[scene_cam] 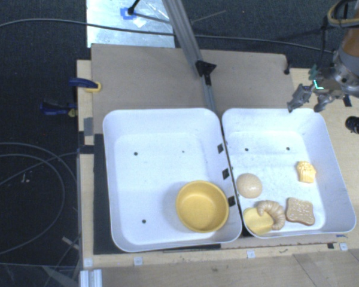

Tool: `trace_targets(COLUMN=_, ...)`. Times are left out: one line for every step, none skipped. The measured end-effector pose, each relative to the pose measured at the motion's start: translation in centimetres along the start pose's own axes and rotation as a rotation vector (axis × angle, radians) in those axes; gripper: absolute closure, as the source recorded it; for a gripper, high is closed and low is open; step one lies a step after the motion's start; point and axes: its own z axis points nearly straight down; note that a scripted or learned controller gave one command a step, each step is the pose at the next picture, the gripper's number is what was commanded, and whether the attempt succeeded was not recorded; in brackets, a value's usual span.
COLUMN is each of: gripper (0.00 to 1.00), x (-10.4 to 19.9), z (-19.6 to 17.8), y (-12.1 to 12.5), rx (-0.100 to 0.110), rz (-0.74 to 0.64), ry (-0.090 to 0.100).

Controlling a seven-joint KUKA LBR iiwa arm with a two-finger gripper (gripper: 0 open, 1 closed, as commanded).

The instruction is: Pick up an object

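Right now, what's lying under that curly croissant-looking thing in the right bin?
The croissant rests partly on a flat yellow piece, at the bin's front-left corner. The part of the yellow piece beneath the croissant is covered, so its full shape is unclear.

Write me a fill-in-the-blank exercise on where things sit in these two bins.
1. The yellow bowl sits in the ____ bin.
2. The toast slice lies in the ____ bin.
3. The croissant rests against a ____ disc.
4. The gripper hovers beyond the right bin's ____ rim.

Missing words: left; right; yellow; far
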Motion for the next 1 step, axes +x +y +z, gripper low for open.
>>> trace_targets(gripper=0.00, x=0.00, z=-0.11, y=0.05, rx=-0.002, rz=0.000, ry=0.000)
